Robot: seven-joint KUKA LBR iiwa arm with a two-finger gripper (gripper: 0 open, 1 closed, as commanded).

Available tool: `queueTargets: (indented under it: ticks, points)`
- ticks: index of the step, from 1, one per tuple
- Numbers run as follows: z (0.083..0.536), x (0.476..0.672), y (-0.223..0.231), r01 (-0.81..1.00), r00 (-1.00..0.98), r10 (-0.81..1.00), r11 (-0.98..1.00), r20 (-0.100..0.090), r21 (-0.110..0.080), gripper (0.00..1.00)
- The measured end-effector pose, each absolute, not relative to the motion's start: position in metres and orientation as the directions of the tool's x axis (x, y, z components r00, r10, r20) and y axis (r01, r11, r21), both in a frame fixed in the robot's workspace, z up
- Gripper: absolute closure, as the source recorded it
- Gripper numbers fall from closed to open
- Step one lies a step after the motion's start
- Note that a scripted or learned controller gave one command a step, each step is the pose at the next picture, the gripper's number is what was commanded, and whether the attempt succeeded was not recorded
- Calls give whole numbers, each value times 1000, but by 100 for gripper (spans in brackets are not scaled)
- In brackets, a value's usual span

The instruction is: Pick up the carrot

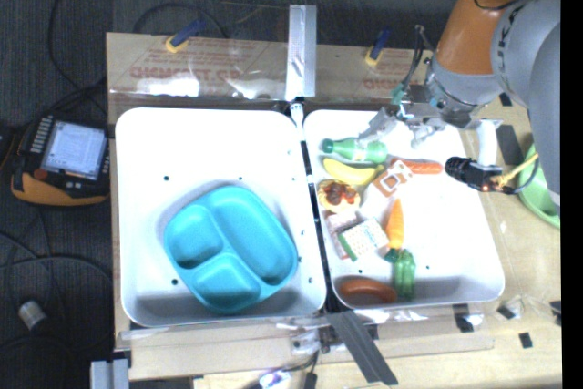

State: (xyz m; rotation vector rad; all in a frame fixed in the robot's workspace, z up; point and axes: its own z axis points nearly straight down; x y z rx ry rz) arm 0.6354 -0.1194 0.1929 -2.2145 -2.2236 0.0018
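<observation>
Nearest the camera, a blue divided tray (230, 249) lies alone in the left bin (146, 127). Toy foods crowd the right bin (474, 232): a green bottle (351, 148) and banana (351, 170) at the far side, the carrot (395, 224) near the middle, leafy end nearer, easily reached from above. Above the far edge, the gripper (407, 125) hovers with fingers spread, holding nothing.
</observation>
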Motion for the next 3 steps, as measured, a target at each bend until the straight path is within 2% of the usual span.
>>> queueTargets:
  ticks: [1, 2, 3]
  points:
    - [133, 584, -114, 999, 36, 999, -36, -1, -4, 0]
    - [90, 525, -151, 1000, 19, 1000, -19, -2, 10, 0]
    - [99, 527, -149, 1000, 17, 1000, -17, 1, 13, 100]
